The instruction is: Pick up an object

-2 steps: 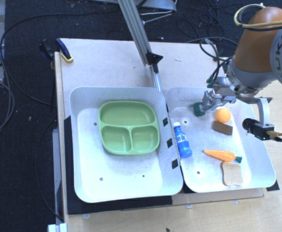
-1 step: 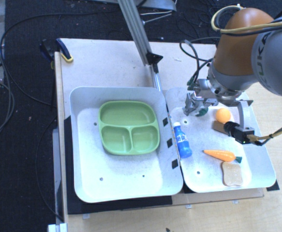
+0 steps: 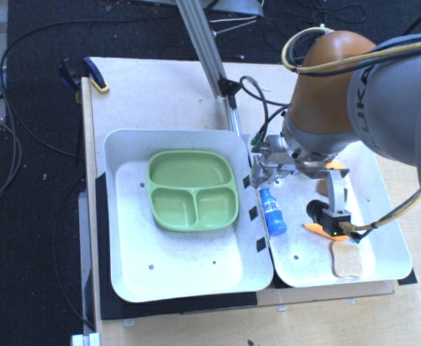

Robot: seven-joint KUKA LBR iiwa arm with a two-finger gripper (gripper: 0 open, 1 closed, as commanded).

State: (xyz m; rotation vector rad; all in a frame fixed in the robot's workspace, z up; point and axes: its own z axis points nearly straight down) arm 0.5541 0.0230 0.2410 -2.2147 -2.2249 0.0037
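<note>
A blue bottle (image 3: 272,213) with a pale cap lies in the right bin (image 3: 383,215), close to its left wall. My gripper (image 3: 267,173) hangs directly over the bottle's upper end, and the wrist hides how it meets the bottle. A tan, bread-like piece (image 3: 346,260) lies near the right bin's front edge. A small orange piece (image 3: 316,229) rests just left of and above it. In the left bin (image 3: 124,251), a green divided plate (image 3: 193,190) lies flat.
The arm's large orange and grey body covers the back of the right bin. A slanted metal pole (image 3: 203,42) rises behind the bins. The wall between the two bins runs just left of the bottle.
</note>
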